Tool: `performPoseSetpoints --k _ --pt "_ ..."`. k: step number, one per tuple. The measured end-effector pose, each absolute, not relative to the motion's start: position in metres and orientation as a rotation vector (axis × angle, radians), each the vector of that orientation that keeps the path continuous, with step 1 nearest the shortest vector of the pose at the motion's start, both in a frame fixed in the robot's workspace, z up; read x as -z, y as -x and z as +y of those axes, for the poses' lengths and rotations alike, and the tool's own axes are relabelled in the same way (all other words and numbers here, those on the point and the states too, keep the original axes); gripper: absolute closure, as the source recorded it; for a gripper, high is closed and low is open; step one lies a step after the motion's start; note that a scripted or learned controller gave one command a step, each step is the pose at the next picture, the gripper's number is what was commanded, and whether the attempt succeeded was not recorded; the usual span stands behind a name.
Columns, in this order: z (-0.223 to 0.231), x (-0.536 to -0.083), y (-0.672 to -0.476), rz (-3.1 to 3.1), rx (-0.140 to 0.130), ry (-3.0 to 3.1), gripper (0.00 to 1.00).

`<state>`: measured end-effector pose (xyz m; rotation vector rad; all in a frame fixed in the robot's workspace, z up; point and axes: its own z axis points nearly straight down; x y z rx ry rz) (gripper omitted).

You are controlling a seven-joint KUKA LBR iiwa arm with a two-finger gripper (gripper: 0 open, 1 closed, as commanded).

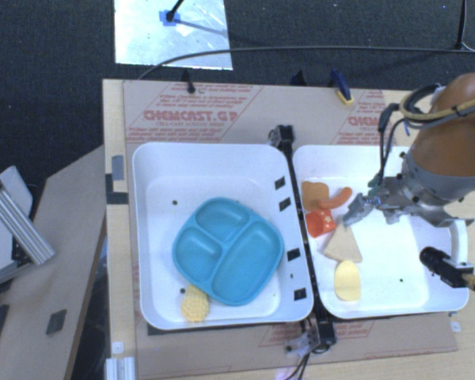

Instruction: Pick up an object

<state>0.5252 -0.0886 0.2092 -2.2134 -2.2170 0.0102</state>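
Observation:
The right white bin (396, 291) holds several toy foods. An orange block (314, 190) and an orange sausage-shaped piece (337, 199) lie at its left wall. A red piece (318, 225) sits just below them. A tan wedge like a bread slice (343, 248) lies nearer the front, with a pale yellow oval (347, 280) below it. My gripper (356, 210) hangs over the bin's left half, just right of the sausage and above the top of the tan wedge. I see nothing held in it.
The left bin (166, 172) holds a blue divided plate (228, 249) and a yellow knobbly ball (195, 304) at its front. A black divider (294, 220) separates the bins. The arm's grey body and orange band (451, 125) cover the right bin's far right.

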Motion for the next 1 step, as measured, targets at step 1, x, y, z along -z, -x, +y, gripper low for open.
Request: performPoseSetpoints --k 1 --pt "-0.0886 -0.2149 -0.5279 -2.226 0.002 2.218 0.0"
